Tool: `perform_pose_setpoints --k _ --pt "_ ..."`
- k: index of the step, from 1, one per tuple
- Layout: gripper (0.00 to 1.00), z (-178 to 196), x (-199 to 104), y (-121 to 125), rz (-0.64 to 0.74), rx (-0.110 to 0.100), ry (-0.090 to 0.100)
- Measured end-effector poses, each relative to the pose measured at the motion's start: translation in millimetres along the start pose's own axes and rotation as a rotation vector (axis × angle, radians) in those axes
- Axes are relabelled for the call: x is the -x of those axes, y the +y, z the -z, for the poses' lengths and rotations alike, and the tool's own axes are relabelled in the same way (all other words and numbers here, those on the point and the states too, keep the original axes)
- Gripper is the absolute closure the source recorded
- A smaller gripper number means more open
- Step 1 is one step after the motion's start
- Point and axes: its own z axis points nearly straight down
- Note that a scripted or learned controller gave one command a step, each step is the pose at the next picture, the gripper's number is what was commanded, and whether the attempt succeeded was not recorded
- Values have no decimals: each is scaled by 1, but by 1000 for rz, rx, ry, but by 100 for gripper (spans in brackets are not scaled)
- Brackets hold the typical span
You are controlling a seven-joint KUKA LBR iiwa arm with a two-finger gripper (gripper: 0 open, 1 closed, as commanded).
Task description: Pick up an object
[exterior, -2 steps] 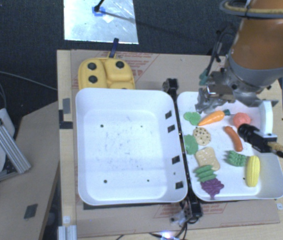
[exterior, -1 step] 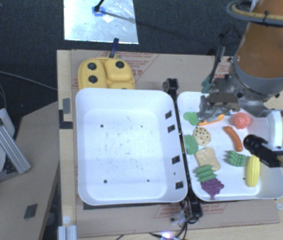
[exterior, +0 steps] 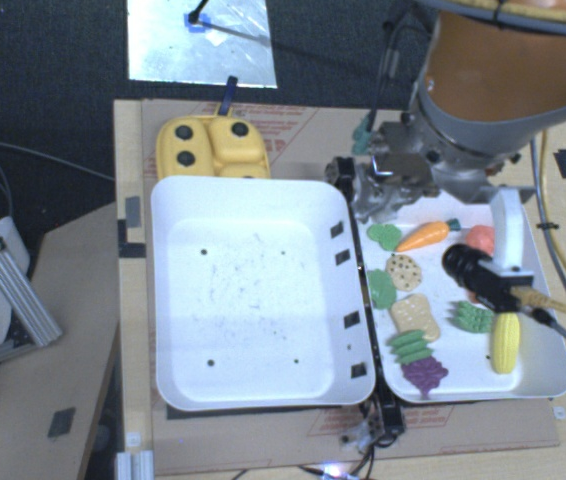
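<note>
Orange toy carrot, green-topped, among play food in right bin

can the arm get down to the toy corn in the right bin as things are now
Probably yes. The toy corn lies at the near right of the right bin, with bare bin floor around it and nothing on top. The green toy beside it is the closest neighbour, so a descent from above looks free.

Both white bins, the left bin and the right bin, look like smooth, faintly glossy plastic. The carrot and corn cob have a shiny plastic look. The counter resembles matt printed cardboard. The foil sheet gleams like metal.
</note>
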Motion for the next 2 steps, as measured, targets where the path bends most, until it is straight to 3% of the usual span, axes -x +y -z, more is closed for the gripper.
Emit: perform_pose_setpoints --k 1,2 --pt "100 9 4 1 -1 -2 -2" --pt "100 41 76 -1 -16 -1 -4"
